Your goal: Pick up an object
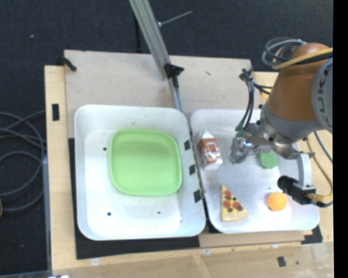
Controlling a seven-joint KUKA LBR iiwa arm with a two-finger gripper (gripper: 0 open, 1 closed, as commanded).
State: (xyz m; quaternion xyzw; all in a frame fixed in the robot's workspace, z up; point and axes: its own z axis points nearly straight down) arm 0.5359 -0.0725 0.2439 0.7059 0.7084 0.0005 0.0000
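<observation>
So, starting at the left: off the desk (pixel 122 77) there's a loop of dark cables (pixel 11 167) lying on the black floor. On the desk itself the left bin (pixel 93 172) has just a green plate (pixel 145 162) in it, square with rounded corners, flat, sitting about in the middle of the bin. A grey metal pole (pixel 151 30) slants down from the top edge and ends at the far end of the seam where the two bins meet. The stuff I could grab is all in the right bin (pixel 249 181). Hard against its left wall, about halfway along, is a brown-and-white packet (pixel 209 150). Nearer the bin's front edge, a bit right of the packet, lies a pizza slice (pixel 232 204), pointy end facing the far side, well apart from the packet. My jaws hang over the middle of that bin, just right of the packet and just left of a green lump (pixel 269 160) that's half hidden under my wrist. Honestly can't tell whether they're spread or pressed together from this angle. An orange ball (pixel 276 201) sits toward the bin's front right corner, near the green lump but apart from it. My arm (pixel 296 97) comes in over the bin's far right corner.
</observation>
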